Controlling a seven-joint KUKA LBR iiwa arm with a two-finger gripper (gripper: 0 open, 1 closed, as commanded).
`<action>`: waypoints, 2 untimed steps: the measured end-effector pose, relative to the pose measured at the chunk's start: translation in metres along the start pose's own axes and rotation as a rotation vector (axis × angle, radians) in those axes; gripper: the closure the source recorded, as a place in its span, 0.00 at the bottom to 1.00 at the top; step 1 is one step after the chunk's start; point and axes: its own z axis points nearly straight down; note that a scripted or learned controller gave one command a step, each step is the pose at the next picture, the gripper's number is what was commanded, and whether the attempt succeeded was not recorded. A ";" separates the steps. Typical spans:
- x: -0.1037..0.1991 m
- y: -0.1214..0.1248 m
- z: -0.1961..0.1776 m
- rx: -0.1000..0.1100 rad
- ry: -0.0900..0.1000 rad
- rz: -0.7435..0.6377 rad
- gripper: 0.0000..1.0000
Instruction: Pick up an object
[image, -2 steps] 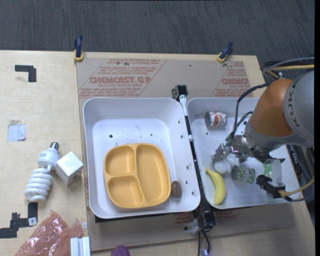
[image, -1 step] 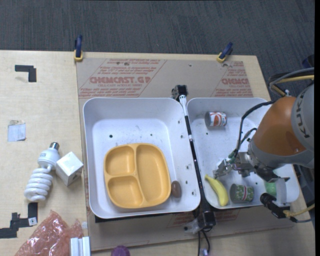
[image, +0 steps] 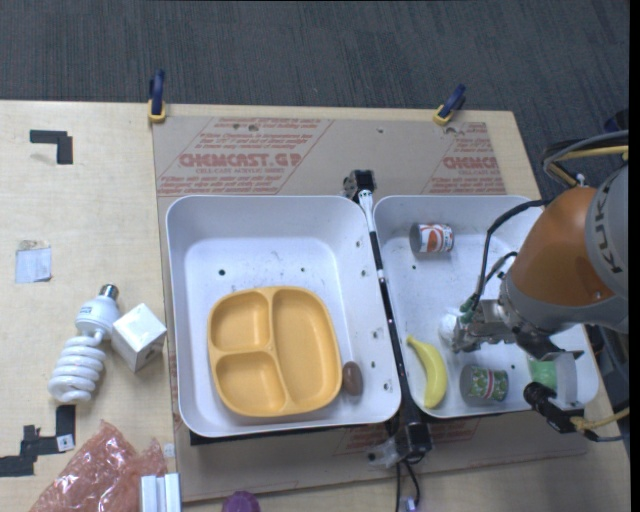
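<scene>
gripper is low in the right bin, near its middle, just above the green can and right of the banana; can't tell jaw state. a white object sits at its tip. red-white can near the far wall. left bin: yellow divided plate.

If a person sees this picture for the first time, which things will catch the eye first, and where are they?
The yellow tray with three compartments catches the eye first; it lies in the left bin. Next comes the grey and orange arm reaching from the right over the right bin, its gripper low above a banana and a green can. Outside the bins, a spiral bulb lies on the bench at far left.
</scene>
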 end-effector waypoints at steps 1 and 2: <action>0.042 0.052 -0.090 0.001 -0.001 -0.005 1.00; 0.042 0.052 -0.090 0.001 -0.001 -0.005 0.00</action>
